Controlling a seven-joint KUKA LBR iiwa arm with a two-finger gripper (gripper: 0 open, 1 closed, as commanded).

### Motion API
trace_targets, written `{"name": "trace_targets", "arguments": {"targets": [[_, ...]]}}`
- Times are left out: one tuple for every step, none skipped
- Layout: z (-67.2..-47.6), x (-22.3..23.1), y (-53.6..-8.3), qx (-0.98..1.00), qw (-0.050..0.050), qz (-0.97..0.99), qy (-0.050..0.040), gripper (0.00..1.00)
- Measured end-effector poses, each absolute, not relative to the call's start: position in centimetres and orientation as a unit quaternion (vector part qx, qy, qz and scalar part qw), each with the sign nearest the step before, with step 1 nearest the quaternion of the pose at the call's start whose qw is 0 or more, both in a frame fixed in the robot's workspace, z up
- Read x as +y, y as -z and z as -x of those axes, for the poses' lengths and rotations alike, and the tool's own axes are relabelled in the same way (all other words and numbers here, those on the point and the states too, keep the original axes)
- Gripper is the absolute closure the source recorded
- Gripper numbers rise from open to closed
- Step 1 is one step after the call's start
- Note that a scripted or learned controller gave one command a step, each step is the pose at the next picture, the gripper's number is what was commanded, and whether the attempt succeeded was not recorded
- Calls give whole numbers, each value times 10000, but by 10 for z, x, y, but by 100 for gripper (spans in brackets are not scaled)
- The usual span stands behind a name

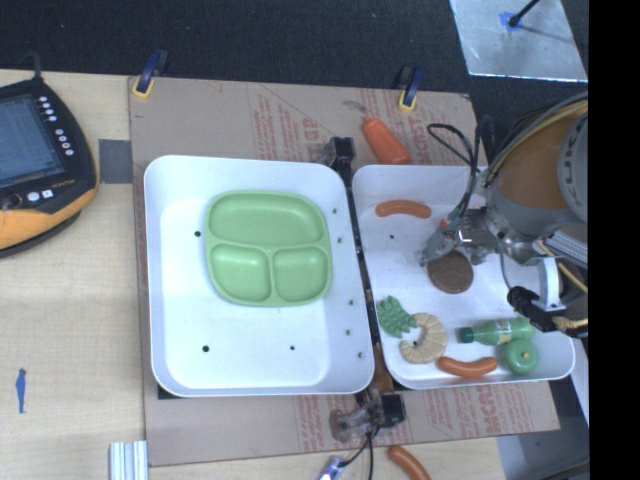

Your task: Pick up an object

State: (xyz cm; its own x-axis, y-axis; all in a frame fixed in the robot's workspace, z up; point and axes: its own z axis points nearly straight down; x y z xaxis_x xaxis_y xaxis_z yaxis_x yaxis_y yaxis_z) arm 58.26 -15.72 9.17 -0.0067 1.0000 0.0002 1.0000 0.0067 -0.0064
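Note:
The right white bin [400,183] holds several toy foods. An orange-brown sausage [403,208] lies near its back. A brown round disc [451,275] sits mid-bin. Toward the front are a green leafy piece [393,315], a beige ring [425,337], a green bottle [495,332], a green apple [520,357] and a second sausage [466,366]. My gripper [450,244] reaches in from the right and hangs just above the far edge of the brown disc, partly covering it. Nothing shows in its grasp.
The left white bin [180,268] carries a green divided plate [268,247]. An orange carrot [385,141] lies behind the right bin and another sausage [411,461] in front of it. A tablet-like pendant [35,153] rests at far left. Black cables [455,148] loop near the arm.

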Motion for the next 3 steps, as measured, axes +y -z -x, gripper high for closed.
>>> {"name": "trace_targets", "arguments": {"targets": [[-566,-159,-92,-7091,18,7051,-19,0],[-566,-160,-102,-7100,19,7042,-27,100],[-585,-47,-192,-7095,12,7047,-2,100]]}}
